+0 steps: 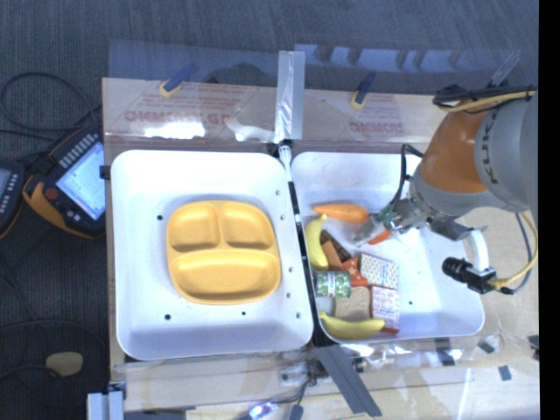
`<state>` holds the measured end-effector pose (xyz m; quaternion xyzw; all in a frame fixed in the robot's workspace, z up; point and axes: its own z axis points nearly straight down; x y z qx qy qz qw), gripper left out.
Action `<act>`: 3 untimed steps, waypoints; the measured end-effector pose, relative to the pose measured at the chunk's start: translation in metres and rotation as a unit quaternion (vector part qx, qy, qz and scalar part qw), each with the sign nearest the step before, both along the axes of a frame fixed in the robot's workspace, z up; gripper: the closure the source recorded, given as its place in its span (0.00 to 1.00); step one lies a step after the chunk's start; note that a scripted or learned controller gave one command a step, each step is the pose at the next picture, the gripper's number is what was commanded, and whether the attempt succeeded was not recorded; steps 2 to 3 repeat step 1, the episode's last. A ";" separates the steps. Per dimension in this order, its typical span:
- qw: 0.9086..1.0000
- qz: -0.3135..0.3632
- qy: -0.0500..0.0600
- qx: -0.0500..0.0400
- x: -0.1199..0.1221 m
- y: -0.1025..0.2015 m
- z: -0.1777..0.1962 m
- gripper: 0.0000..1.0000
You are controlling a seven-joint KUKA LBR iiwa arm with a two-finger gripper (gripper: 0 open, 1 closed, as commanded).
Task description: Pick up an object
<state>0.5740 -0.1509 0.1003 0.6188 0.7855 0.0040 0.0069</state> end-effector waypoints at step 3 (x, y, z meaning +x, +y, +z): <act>0.995 -0.103 0.009 0.001 0.032 0.071 0.083 1.00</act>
